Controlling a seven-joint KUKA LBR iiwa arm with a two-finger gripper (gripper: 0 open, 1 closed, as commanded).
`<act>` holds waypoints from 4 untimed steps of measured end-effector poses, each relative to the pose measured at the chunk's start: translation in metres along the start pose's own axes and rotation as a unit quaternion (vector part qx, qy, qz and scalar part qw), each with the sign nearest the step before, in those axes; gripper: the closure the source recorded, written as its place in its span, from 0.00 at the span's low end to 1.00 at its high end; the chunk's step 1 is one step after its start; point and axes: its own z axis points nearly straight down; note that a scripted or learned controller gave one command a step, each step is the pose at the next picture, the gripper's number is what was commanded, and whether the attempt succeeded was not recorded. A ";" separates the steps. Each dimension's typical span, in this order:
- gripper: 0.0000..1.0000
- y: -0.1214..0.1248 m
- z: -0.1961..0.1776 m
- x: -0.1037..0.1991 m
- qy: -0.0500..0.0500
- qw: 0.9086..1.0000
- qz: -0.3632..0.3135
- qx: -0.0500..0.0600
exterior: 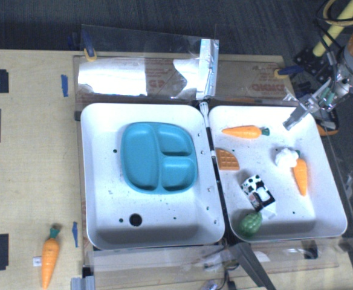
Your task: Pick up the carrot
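Orange carrot [244,132] in right bin [330,180] | pincer [294,119] at rim, grip state unclear

We see three carrots. One carrot [244,132] lies on its side near the right bin's [327,162] far wall, orange, green top pointing right. A second carrot [300,176] lies near that bin's right wall, tip toward us. A third carrot [49,255] rests on the table [25,180], left of both bins.
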 end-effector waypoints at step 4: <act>0.00 0.007 0.161 -0.038 0.000 0.996 -0.092 0.000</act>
